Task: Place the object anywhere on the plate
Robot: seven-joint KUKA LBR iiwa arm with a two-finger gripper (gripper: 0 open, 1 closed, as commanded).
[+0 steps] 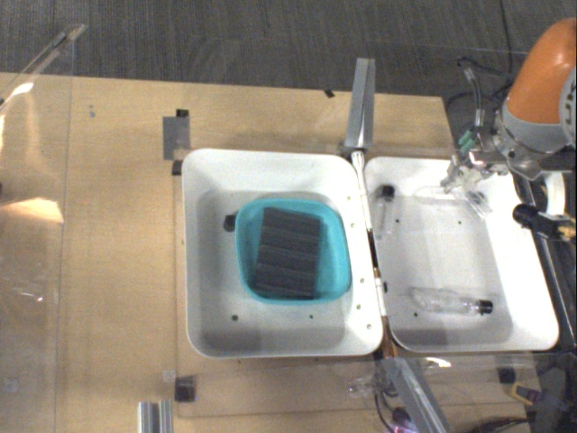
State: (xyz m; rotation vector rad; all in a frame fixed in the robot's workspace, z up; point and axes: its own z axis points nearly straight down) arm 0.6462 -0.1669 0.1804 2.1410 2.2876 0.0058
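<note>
Plate point(335, 242) of turquoise colour lies in the left bin point(203, 242), about in its middle, and on the plate we see a dark grey ribbed block point(288, 253) that covers most of it. The block is a little turned, so its long side runs from the upper right to the lower left. Just beside the upper left corner of the plate, a small dark thing point(230, 223) sits on the bin floor; we cannot tell what it is.

In the right bin point(523, 269) we see two clear plastic things with black ends. One clear tube point(383, 207) lies near the left wall of this bin, upright in the view, with its black cap at the top. The other clear tube point(449, 303) lies flat near the lower edge, with its black cap pointing right. The two are well apart.

The arm point(545, 84) comes in at the upper right, and its gripper point(462, 171) is over the upper right corner of the right bin. If the gripper is wide or narrow we cannot tell, because the metal parts are small and blurred there.

Both bins stand side by side on the wooden desk point(99, 242).
</note>
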